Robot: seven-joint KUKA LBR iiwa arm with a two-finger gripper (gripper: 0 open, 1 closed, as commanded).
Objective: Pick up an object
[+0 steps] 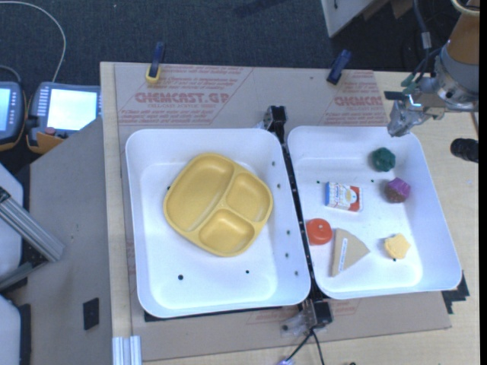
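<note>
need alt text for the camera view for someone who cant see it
The gripper hovers over the far edge of the right bin, which holds a green ball, purple piece, small carton, orange disc, tan wedge and yellow piece. The left bin holds a yellow divided plate.

Lighting is even and fairly bright, overhead and diffuse. The two white bins (358, 284) run near clipping mid-frame, with little surface detail on their floors. Shadows are soft and short: the yellow divided plate (218, 204) drops a faint one at its lower edge, the small objects in the right bin barely any. The dark floor (228, 14) across the top of the frame is underexposed, with a faint diagonal shadow streak. A lit screen (70, 109) at the left edge blows out to white. Overall sharpness is moderate; the arm (456, 59) in the upper right looks soft and slightly smeared. Colour has a mild cool cast.
</note>
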